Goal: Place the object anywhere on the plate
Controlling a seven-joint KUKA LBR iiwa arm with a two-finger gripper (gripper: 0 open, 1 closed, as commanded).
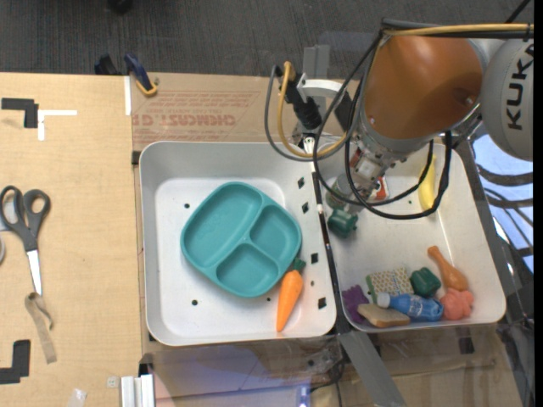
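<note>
Camera view: the gripper (pixel 342 213) is being held low over the right bin (pixel 475 227), near its left wall, with a small dark green object (pixel 343 222) seen right at its tip; whether the object is being gripped cannot be told. A teal plate (pixel 242 238) is being borne by the left bin (pixel 161 253), with a carrot (pixel 288 298) lying just beside its lower right edge.

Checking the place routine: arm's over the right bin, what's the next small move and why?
Probably shift the gripper left across the bin divider toward the teal plate. A small green object sits at its tip, just right of the divider, while the plate lies in the left bin. Whether it is actually gripped is unclear.
</note>
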